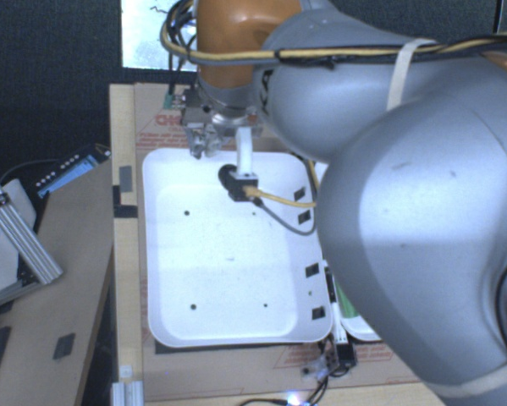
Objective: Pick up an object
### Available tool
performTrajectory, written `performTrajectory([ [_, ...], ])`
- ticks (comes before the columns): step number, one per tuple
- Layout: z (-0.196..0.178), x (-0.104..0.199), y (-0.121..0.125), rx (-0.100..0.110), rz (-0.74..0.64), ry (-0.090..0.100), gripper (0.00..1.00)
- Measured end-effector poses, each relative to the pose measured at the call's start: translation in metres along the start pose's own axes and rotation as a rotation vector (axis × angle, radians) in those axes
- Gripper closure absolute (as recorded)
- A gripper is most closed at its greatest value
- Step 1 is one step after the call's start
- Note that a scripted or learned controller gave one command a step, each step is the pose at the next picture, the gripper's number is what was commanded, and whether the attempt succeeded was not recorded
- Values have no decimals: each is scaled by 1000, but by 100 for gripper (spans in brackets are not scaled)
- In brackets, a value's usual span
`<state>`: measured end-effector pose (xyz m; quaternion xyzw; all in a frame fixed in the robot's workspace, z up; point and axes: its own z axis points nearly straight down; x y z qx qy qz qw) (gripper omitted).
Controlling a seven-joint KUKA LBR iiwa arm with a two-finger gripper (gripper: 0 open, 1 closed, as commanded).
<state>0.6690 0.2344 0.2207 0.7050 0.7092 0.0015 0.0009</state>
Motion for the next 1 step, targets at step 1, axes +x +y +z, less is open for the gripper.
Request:
performTrajectory([
  [1, -7, 0, 0, 1, -1, -1, 100],
])
